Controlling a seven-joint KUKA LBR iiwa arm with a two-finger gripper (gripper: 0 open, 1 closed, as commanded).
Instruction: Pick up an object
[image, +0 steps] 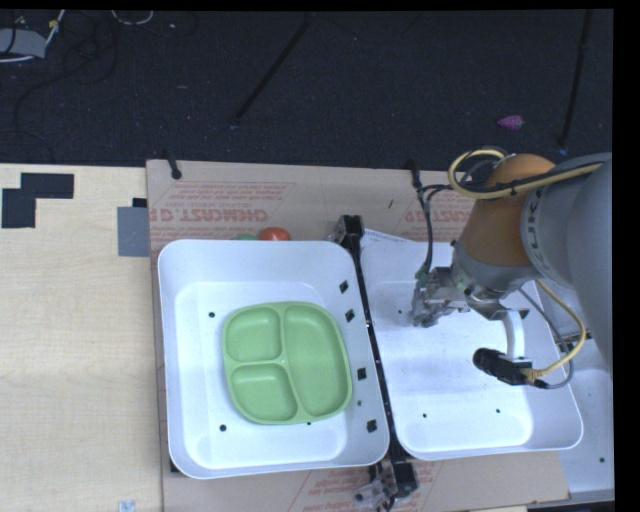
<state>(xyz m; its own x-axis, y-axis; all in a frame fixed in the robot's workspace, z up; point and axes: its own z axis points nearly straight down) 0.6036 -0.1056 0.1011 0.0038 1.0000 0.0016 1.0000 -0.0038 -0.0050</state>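
Plate (288, 362), pale green with three compartments, lying flat near the middle of the left bin (190, 300), turned slightly against the bin's edges and touching none of its walls. Gripper (432, 305) low over the right bin (480, 430), toward its far left corner, well apart from the plate and across the black divider (362, 320) from it; whether open or closed, impossible to tell from this angle. Arm (570, 230) reaching in from the right, orange band (497, 225) above the wrist, yellow cable (475, 165) looped beside it. Small red object (273, 235) just behind the left bin's far rim, on printed cardboard (230, 205) spread under both bins. Pale wooden bench (70, 330) at left.
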